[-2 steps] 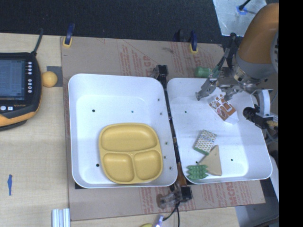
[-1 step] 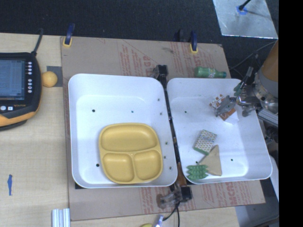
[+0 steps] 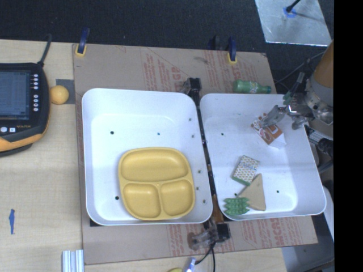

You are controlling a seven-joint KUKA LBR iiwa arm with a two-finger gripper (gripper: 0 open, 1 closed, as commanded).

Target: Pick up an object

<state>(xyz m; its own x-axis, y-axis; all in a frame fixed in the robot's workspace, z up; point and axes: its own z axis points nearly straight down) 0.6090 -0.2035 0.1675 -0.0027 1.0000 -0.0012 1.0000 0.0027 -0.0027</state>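
While the gripper (image 3: 277,115) hangs over the right bin's (image 3: 295,200) far right part, its finger state unreadable, a small brown packet (image 3: 269,130) lies just below-left of it, whether touching I cannot tell.

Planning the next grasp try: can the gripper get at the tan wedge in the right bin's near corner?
Probably yes. The tan wedge lies uncovered, though a green toy and a patterned block touch its sides, so the gripper may nudge them.

Two white bins (image 3: 93,152), one yellow tray (image 3: 156,182)
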